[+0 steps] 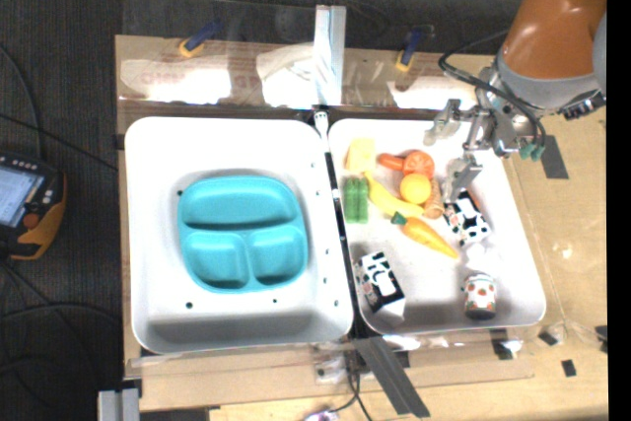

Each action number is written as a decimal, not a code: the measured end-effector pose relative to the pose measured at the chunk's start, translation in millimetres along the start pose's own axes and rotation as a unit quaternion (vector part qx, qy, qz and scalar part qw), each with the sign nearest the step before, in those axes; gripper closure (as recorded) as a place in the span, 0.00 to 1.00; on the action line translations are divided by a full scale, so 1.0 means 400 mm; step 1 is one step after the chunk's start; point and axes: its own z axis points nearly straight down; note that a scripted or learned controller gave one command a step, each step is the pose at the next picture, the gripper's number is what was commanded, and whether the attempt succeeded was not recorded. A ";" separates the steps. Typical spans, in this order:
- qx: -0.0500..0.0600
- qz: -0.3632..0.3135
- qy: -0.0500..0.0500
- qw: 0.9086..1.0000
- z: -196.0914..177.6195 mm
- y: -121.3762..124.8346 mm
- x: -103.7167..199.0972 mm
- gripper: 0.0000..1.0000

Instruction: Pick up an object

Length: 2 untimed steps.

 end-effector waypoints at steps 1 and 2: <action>0.000 0.062 -0.005 0.998 0.369 -0.020 0.127 0.00; 0.002 0.006 -0.007 1.000 0.367 0.084 0.163 0.00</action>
